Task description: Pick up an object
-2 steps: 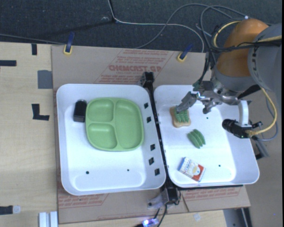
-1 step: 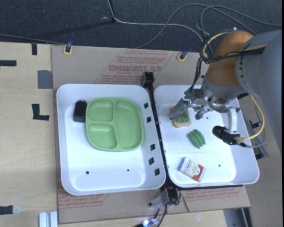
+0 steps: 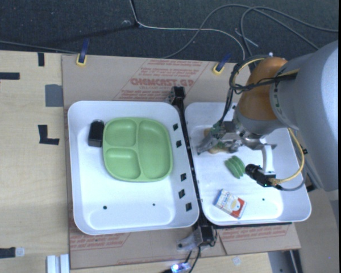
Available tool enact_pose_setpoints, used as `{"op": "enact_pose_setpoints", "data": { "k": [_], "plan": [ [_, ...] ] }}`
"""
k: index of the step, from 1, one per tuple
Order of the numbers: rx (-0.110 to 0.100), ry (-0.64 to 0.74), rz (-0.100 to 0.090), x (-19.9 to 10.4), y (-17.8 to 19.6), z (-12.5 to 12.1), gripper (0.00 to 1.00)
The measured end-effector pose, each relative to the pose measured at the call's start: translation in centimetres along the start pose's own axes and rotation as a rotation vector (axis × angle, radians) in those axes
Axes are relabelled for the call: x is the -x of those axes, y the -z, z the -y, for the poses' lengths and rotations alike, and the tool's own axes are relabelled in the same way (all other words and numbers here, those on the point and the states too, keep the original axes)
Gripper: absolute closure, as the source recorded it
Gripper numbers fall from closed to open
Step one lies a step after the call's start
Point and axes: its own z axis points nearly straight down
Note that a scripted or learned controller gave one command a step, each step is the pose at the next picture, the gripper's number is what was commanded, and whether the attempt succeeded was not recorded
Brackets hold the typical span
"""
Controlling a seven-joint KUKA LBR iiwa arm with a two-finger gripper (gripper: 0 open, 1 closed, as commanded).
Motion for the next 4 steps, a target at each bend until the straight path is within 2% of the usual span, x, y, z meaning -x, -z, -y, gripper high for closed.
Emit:
{"op": "enact_pose_setpoints", "data": {
  "k": [1,2,3,4],
  "plan": [
    [0.003,0.001,0.000,0.0,1.4,-0.2,1.00],
    [0.001,0.000,-0.004,0.1,5.8,-0.8,1.00],
    [0.002,0.000,-0.004,-0.3,11.6,-0.1,1.00],
    [-0.001,0.000,-0.004,-0.3,13.1,-0.2,1.00]
  ]
}}
